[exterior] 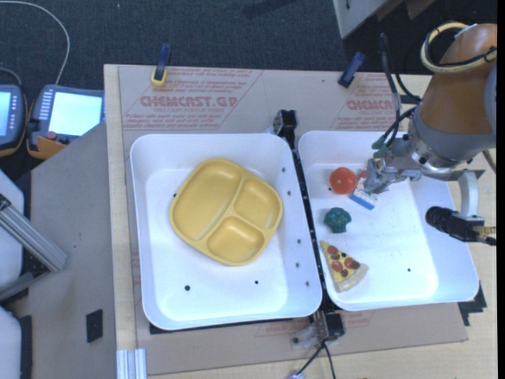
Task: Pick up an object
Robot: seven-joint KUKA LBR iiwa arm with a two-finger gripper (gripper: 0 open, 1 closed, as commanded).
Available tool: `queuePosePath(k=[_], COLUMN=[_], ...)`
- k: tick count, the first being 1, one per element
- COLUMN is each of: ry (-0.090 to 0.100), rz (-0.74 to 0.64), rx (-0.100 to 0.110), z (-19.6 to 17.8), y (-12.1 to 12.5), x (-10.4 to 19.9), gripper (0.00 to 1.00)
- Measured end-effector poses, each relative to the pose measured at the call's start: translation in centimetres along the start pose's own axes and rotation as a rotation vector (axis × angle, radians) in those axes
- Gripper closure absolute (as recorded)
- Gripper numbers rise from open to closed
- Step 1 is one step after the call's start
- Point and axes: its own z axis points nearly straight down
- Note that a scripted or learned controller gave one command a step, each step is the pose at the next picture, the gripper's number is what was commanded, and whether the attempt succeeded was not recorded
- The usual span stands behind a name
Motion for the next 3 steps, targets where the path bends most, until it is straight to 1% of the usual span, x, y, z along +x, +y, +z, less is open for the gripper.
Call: queuePosePath(k=[1,2,3], ry=[0.0,0.001,-0.001], rz=[-0.002,-0.002,-0.002], rx=[-0.001,-0.001,-0.003], z=[-0.7,-1.3,-1.8], y=[-0.5,-1.7,-2.4], x=[6.0,12.0,17.2], gripper=[1.0,1.0,1.0])
